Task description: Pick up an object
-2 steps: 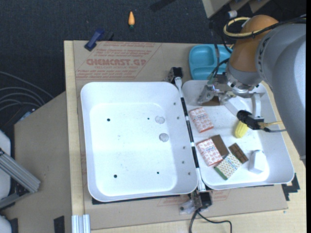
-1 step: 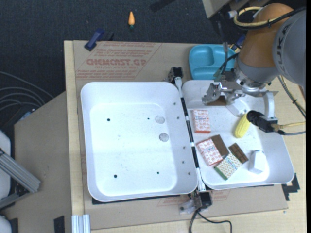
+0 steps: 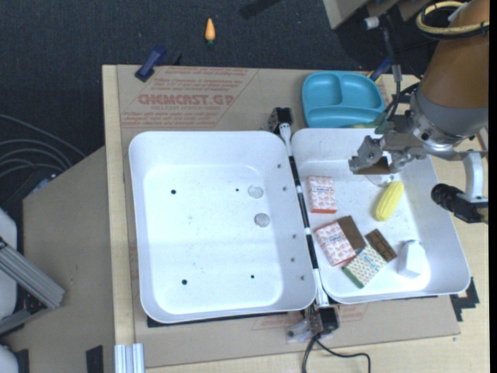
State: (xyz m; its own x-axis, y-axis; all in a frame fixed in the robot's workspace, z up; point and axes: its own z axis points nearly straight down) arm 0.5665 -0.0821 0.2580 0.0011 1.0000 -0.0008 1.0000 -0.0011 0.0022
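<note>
While the arm (image 3: pixel 458 68) reaches in from the right, its claw (image 3: pixel 371 160) hangs over the upper part of the right bin (image 3: pixel 443 239); whether it is spread or pressed together I cannot tell, and nothing can be seen pinched in it. Just below and to the right of the claw lies a yellow toy corn cob (image 3: pixel 389 199), tilted, on the bin floor. To the left of the cob, near the bin's left wall, sits a small red-and-white packet (image 3: pixel 321 193). Lower down lies a second red-and-white packet (image 3: pixel 335 244) with a brown bar (image 3: pixel 351 232) touching its upper right edge, then another brown bar (image 3: pixel 381 244), a green patterned packet (image 3: pixel 364 266) and a small white block (image 3: pixel 409 258) near the lower right corner. The left bin (image 3: pixel 155 169) shows two round grey discs (image 3: pixel 257 192) on its floor. Behind the right bin, a blue divided tray (image 3: pixel 342 99) rests on the counter (image 3: pixel 186 92).
</note>
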